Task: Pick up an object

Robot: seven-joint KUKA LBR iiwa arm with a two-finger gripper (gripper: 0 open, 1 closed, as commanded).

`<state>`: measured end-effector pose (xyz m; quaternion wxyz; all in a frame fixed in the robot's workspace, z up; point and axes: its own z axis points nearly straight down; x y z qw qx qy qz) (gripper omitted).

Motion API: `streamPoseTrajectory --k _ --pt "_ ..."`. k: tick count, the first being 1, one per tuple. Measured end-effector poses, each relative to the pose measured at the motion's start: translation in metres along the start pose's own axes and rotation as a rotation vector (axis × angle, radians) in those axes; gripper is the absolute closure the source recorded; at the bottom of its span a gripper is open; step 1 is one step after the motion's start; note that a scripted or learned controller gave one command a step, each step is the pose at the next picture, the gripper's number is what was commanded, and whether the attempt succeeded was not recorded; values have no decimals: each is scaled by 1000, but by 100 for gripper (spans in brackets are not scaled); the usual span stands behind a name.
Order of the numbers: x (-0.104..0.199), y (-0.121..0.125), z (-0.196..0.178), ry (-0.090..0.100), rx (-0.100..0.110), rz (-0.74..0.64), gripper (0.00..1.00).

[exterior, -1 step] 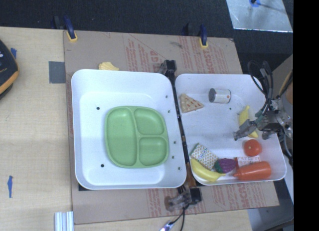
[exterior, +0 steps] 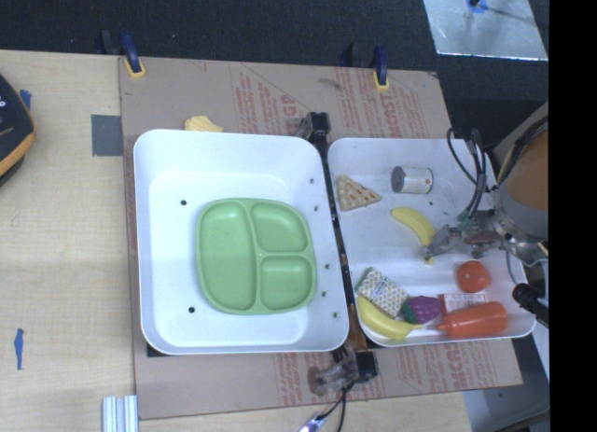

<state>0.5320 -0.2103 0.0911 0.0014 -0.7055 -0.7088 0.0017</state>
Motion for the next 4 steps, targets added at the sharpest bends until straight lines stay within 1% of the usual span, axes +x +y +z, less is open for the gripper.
streamPoseTrajectory --k 1,2,3,4 --pt "-2 79 -2 1 -3 1 0" --pt "-1 121 -23 3 15 -1 0" --pt "-2 38 -46 -1 -1 0 0" --pt "27 100 -1 0 -1 -1 0"
